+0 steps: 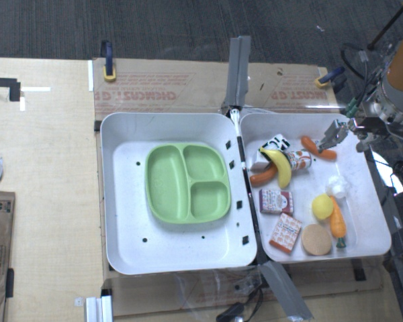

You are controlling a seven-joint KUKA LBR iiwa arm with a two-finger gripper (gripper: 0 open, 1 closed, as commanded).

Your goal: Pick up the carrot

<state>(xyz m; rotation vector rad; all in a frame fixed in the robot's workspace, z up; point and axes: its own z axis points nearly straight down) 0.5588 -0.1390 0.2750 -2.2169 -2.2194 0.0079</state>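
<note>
The carrot point(337, 221) is orange with a small green top. It lies near the front right of the right bin point(379, 206), pointing toward the front edge, next to a yellow lemon point(322, 206). My gripper point(334, 135) hangs over the back right of the same bin, well behind the carrot. It sits just above a separate orange-red sausage-like piece point(318, 147). Nothing shows held in it.
The right bin also holds a banana point(281, 164), a can point(298, 159), a hot dog point(262, 176), a pink box point(275, 200), a small carton point(286, 232), a round tan bun point(316, 239) and a white lump point(336, 185). A green divided plate point(188, 182) lies in the left bin point(121, 180).
</note>
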